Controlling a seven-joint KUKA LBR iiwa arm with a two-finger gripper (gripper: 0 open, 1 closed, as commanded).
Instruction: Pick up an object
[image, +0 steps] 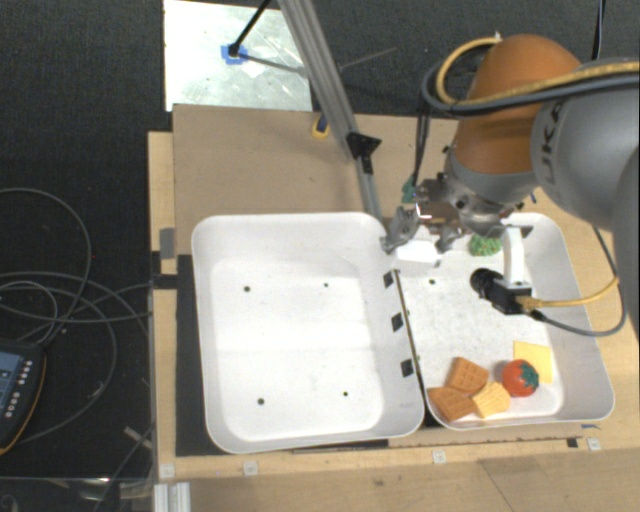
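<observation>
Arm (590, 150) was in from the right, orange band (515, 110) sitting over the far end of the right bin (590, 330). Gripper (420, 238) was low at that bin's far-left corner, right by the divide with the left bin (290, 330). Couldn't tell if the claw was open or closed, since the wrist body blocked the view from above. Nothing visibly held.

Candidate objects were all in the right bin:
- green item (487, 243), far end, just beside the gripper, partly hidden under the wrist
- red toy fruit (520, 378), near end
- yellow wedge (533, 357), touching the red fruit on its far-right side
- three orange waffle-like pieces (467, 375), clustered at the near-left corner, just left of the red fruit, overlapping each other

The near cluster was well apart from the gripper.

A black cylindrical fitting (490, 285) with a yellow cable (570, 298) hung off the wrist over the middle of the right bin.

Both bins sat side by side on a brown board (250, 160), rims touching. A slanted metal pole (330, 80) came down to the board behind the left bin. Loose cables (60, 290) lay on the dark floor to the left.
</observation>
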